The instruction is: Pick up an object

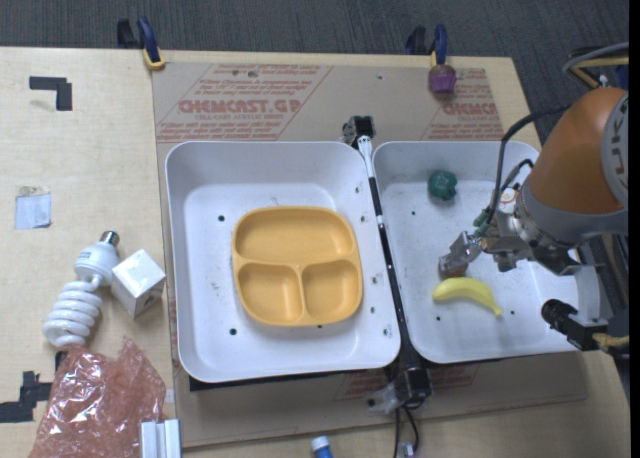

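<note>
Two white bins sat side by side on the bench. The left bin (200, 246) held a yellow plate (297, 264) with three parts, one wide part on top and two small parts below. The right bin (420, 341) held a yellow banana (466, 293) near its front, and a small dark green ball (442, 184) lay near its back. The grey arm (580, 161) with the orange band reached in from the right side. Its gripper (458, 256) hung low in the right bin, just above the banana and very near it. I could not tell if the claw was apart or together, and nothing showed between its tips. The green ball was well apart from the claw. Out on the bench, to the left of the bins, lay a white twisty light bulb (80, 298), a small white cube (139, 280) just beside it, and some crinkly pink plastic wrap (95, 401) near the front.
</note>
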You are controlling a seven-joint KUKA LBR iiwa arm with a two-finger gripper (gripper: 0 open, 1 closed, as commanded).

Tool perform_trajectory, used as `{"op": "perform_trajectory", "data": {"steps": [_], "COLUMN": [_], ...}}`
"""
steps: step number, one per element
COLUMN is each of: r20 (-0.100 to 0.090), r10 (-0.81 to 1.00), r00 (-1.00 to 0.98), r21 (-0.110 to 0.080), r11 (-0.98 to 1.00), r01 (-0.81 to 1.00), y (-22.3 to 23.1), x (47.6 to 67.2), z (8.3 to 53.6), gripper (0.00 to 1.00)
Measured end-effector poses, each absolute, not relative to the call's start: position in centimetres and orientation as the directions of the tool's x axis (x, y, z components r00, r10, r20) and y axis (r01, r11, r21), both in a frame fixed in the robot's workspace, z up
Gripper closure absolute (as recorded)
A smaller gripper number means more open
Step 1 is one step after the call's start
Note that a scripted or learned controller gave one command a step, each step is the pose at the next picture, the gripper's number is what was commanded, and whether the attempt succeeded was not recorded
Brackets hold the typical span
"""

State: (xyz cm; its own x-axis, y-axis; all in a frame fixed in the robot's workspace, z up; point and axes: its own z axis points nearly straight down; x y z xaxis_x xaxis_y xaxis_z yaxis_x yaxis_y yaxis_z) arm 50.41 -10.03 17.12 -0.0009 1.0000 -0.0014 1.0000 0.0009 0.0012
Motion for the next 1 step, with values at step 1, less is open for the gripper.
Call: {"op": "perform_trajectory", "data": {"steps": [1], "r20": [0.000], "r10": [1.000], "r00": [0.001], "r21": [0.000], "r11": [-0.001], "r01": [1.000], "y": [-10.64], "x": [51.44], "z": [9.22], "gripper": [0.00]}}
